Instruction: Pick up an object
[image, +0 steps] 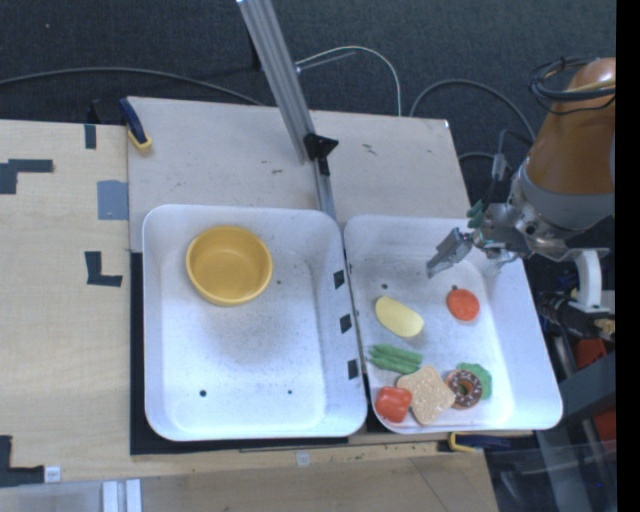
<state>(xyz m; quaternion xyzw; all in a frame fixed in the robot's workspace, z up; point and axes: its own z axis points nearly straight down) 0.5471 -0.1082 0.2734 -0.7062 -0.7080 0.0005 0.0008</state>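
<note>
One tomato (462, 304) sits just below the gripper (447, 254) near the right bin's (520, 300) right edge; grip state unclear.

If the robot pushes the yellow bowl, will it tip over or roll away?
Probably neither. The yellow bowl sits upright, wide and low, in the left bin, so it would likely slide rather than tip. It looks like thin plastic, so probably light. The smooth round rim may slip from a pinch.
</note>
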